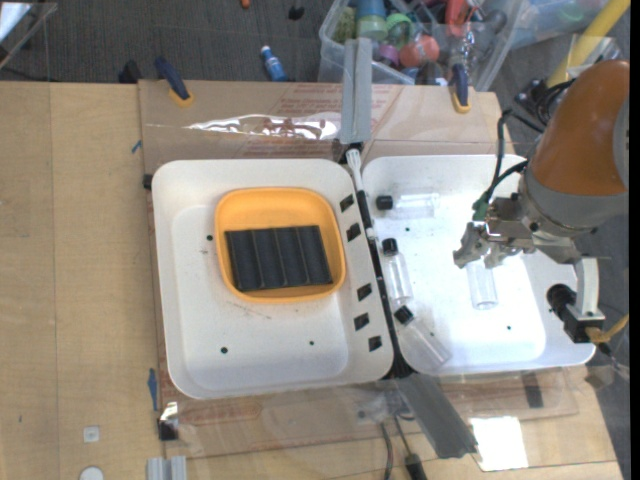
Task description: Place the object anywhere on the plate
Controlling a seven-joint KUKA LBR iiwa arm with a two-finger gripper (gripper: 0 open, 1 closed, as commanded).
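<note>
Pincer (481,251) just above clear tube (484,287)

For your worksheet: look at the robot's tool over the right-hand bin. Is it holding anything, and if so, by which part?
It cannot be told. The tool sits directly above a clear tube in the right bin, but the view doesn't show a grip.

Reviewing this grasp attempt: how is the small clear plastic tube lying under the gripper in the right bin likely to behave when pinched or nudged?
The small clear plastic tube looks cylindrical and lies on its side on the right white bin, so it would probably roll if nudged. Its smooth, glossy surface suggests it could slip from the gripper. It seems thin and hollow, so likely light.
</note>
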